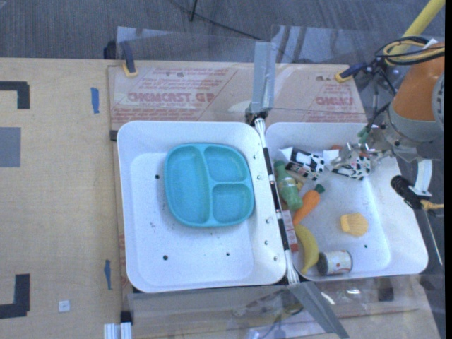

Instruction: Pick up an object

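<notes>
The right bin [402, 249] holds several small items: a black-and-white spotted toy [308, 162], a green bottle [287, 186], an orange carrot [307, 202], a yellow banana [308, 247], a yellow-orange lump [354, 224] and a small can [336, 262] lying on its side. My gripper [355, 158] reaches in from the right and sits low over the bin's far right part. It is right at a second black-and-white spotted piece [361, 168]. Whether it is touching that piece is unclear.
The left bin [141, 189] holds a teal divided plate [210, 184]. A ridge [272, 189] separates the two bins. Cardboard [176, 94] lies behind them. The arm's cables [395, 51] hang above the right bin's far corner.
</notes>
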Motion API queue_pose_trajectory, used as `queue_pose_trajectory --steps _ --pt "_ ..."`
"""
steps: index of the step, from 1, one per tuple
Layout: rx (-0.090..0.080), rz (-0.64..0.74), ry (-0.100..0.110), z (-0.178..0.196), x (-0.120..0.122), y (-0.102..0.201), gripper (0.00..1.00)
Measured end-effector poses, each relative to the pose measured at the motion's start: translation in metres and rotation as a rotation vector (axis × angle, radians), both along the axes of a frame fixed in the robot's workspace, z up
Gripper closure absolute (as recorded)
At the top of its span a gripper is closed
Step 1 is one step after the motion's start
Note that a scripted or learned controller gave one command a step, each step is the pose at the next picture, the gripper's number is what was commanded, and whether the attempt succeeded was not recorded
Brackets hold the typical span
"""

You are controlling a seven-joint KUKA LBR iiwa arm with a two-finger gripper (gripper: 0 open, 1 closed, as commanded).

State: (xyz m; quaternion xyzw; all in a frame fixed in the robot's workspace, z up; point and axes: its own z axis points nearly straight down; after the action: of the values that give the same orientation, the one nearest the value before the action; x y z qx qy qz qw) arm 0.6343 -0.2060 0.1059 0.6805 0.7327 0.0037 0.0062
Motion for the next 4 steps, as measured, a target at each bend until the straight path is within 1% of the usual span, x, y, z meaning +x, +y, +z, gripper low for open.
queue_pose_trajectory --steps 1,2,3,4 --pt "-0.006 0.003 -0.013 0.015 0.004 0.0 1.0" --pt "-0.006 0.002 -0.012 0.015 0.004 -0.001 0.0" --pt "-0.005 0.028 -0.012 0.003 0.026 0.012 0.0" --pt "-0.009 0.203 -0.025 0.002 0.007 0.008 0.0"
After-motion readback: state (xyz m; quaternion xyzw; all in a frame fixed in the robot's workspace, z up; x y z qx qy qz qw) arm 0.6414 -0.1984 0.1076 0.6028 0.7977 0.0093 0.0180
